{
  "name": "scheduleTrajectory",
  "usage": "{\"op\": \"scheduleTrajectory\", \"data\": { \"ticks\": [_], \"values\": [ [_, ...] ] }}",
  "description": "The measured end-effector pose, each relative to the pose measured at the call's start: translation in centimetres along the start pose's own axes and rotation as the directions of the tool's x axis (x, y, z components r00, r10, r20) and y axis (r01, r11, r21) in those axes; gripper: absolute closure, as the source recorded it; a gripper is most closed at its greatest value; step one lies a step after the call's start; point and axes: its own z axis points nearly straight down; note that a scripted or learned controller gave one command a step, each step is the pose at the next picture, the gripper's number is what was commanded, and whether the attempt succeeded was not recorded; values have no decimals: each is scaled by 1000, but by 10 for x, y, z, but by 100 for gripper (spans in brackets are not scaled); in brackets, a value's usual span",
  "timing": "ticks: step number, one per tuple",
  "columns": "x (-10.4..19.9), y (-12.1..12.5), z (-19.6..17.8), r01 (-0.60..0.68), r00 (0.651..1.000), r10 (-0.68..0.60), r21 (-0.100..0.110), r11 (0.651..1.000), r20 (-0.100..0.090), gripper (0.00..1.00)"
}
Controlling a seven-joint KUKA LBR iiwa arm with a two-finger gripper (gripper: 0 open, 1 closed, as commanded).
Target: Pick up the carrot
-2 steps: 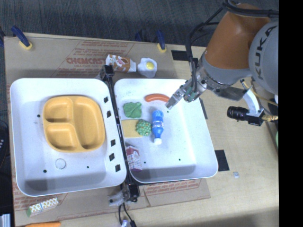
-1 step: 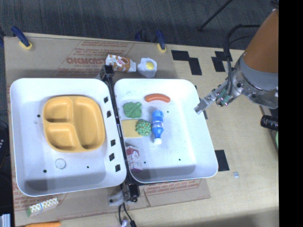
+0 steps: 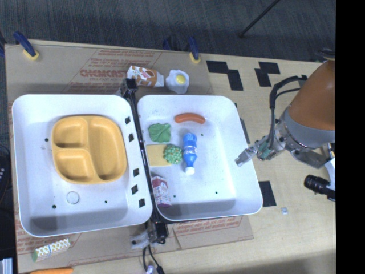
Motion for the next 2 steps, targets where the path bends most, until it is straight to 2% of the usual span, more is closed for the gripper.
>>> {"op": "scheduleTrajectory", "data": {
  "ticks": [1,2],
  "values": [
    [1,-2,-77,325,946,-325,-1,946,3,100],
    [46,15,100,267,964,-267,0,964,-2,100]
  ]
}}
